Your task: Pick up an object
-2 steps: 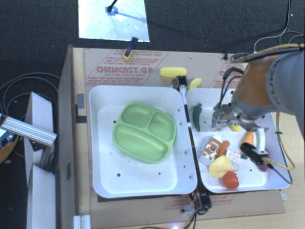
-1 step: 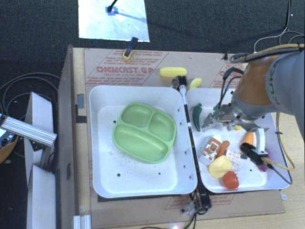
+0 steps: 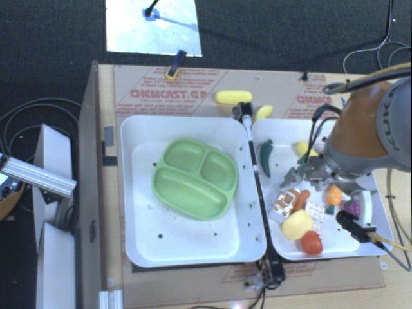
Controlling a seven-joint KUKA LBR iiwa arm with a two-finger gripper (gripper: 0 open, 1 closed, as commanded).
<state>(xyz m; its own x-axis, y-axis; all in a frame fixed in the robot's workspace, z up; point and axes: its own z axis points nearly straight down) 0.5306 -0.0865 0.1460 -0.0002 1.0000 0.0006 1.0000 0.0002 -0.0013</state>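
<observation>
At right of frame, the arm's end effector [image 3: 302,172] hangs low over the right-hand bin [image 3: 278,132], its opening impossible to judge, just above a pile of toy food [image 3: 297,212]; a clean pick means singling out one piece.

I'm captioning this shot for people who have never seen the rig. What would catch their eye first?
Probably the green divided plate, lying alone in the left bin. Next, the grey arm with its orange band reaching in from the right, over the right bin. Below it sits a bright cluster of toy food, including a yellow piece and a red one near the front edge, and a dark green pepper by the divider.
</observation>
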